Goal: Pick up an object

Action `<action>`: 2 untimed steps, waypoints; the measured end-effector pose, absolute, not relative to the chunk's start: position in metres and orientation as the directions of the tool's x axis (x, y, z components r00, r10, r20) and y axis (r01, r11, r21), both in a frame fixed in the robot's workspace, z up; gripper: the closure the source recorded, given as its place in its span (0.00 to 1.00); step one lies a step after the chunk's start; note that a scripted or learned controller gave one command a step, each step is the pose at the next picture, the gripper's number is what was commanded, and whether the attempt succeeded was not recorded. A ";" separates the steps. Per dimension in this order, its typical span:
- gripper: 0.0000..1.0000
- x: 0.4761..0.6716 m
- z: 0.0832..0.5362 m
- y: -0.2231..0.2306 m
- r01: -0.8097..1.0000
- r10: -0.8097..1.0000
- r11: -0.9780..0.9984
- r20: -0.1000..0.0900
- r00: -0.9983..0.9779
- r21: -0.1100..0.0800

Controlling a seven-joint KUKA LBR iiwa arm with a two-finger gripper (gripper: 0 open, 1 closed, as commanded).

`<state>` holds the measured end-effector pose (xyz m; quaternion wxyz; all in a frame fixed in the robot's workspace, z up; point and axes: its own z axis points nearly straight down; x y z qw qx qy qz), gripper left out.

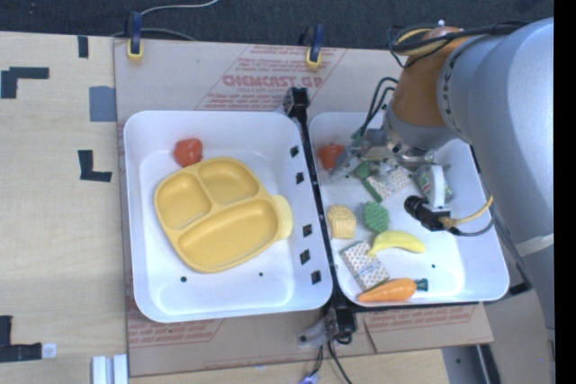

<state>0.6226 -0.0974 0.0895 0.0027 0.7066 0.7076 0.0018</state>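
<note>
the left shallow white bin [144, 283] sits in the left-centre of the frame and holds a yellow plastic divided plate [220, 211], with a small red-orange round toy [188, 151] just beside the plate's upper left rim. right of the black divider, the right shallow white bin [486, 279] carries the clutter: a red round piece [329, 156] near the upper left corner, a pale yellow blocky toy [341, 221] below it, a green knobbly toy [376, 216], a yellow toy banana [399, 242], a patterned white packet [364, 264] and an orange toy carrot [389, 290] along the lower edge.

the grey arm with its orange band [423, 99] comes in from the upper right, and the gripper [371, 159] hangs low over the upper part of the right bin. its tip is tangled against dark parts and cables, so whether the fingers are spread or pressed together cannot be told, and nothing is plainly pinched.

the nearest candidates lie toward the lower frame from the gripper: the green knobbly toy almost straight below, the banana a little further and to the right, its long axis running roughly left to right. the red piece lies just to the left, probably crowded by the bin wall and divider. the middle of the bin offers more open room than its edges.
</note>
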 end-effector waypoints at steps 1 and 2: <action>0.00 0.661 0.087 -0.098 0.999 1.000 -0.003 0.004 0.004 -0.047; 0.00 0.616 0.091 -0.101 1.000 1.000 0.002 -0.004 -0.002 0.015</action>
